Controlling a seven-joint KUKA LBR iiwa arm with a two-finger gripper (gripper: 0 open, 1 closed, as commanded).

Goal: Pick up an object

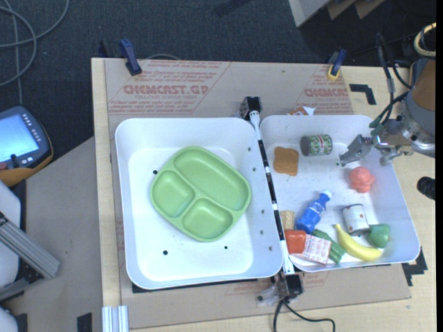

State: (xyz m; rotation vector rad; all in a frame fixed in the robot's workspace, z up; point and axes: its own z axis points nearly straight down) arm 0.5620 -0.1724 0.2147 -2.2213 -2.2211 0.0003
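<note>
so the grey two-finger gripper (pixel 361 152) hangs over the right white bin (pixel 408 213) near its top right, fingers spread apart with nothing between them. closest to it is a pink roundish lump (pixel 361 179) just below, and a dark green can on its side (pixel 316 144) sits to its left. the left white bin (pixel 131 185) holds a light green divided plate (pixel 200 193).

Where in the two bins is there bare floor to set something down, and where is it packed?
Bare floor rings the green plate in the left bin. In the right bin, a free patch lies between brown piece, blue bottle and pink ball. Crowded: the near corner around the banana. The claw is beside the green can.
</note>
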